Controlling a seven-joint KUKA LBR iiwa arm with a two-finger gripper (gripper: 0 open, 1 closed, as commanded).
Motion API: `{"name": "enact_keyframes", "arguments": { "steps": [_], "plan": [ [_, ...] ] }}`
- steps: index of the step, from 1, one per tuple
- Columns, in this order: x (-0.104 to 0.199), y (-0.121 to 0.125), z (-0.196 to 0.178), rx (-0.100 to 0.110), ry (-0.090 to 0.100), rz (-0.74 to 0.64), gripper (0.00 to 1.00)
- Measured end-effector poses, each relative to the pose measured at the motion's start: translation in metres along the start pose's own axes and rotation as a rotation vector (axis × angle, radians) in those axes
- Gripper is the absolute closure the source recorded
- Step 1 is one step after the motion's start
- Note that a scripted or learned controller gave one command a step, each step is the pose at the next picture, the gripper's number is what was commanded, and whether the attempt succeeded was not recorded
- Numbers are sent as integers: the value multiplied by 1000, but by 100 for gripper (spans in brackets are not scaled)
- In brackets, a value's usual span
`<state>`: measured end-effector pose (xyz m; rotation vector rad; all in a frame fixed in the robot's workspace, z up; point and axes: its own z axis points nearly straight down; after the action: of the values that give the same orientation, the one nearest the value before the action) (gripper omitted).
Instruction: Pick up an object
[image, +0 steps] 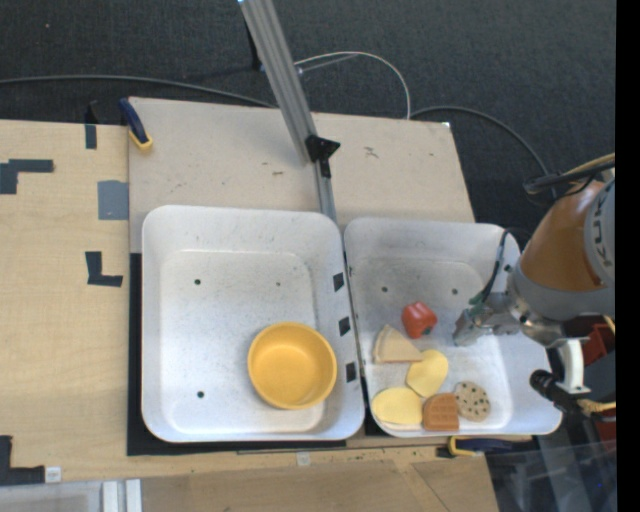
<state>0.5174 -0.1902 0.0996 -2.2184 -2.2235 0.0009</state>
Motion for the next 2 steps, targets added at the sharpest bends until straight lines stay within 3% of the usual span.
{"name": "enact_keyframes", "arguments": {
  "steps": [2],
  "plan": [
    [-5, 2, -104, -4, -2, 0, 100]
  ]
}}
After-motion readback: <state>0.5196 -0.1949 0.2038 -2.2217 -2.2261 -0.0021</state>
